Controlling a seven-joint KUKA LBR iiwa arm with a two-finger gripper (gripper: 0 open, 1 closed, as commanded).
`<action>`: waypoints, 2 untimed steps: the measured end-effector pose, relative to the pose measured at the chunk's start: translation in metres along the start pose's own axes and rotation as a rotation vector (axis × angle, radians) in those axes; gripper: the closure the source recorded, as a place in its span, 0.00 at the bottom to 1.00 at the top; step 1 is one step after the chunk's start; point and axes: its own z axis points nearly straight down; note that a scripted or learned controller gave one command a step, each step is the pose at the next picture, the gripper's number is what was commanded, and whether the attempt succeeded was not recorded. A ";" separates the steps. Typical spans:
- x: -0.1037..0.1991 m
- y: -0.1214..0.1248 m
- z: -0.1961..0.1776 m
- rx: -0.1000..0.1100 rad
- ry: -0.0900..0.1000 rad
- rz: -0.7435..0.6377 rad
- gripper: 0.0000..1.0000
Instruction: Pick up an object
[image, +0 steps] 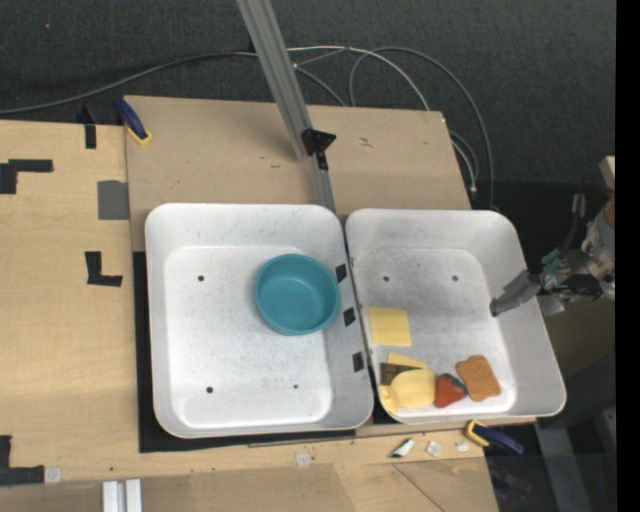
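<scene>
gripper (512, 296): over right bin's (500, 235) right edge - can't tell if open or shut
bowl (295, 293): teal, alone in left bin (175, 300)
food bits (432, 381): right bin, front corner - untouched

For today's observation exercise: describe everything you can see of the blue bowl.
The blue bowl is round, teal-blue, plain and smooth, seemingly plastic. It stands upright, its opening facing up, nothing inside. It rests on the floor of the left bin, toward that bin's upper right, near the shared divider, with nothing else touching it.
</scene>
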 end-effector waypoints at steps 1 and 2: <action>0.000 0.000 0.000 0.000 0.000 0.000 0.00; -0.005 -0.003 0.045 0.004 0.001 0.002 0.00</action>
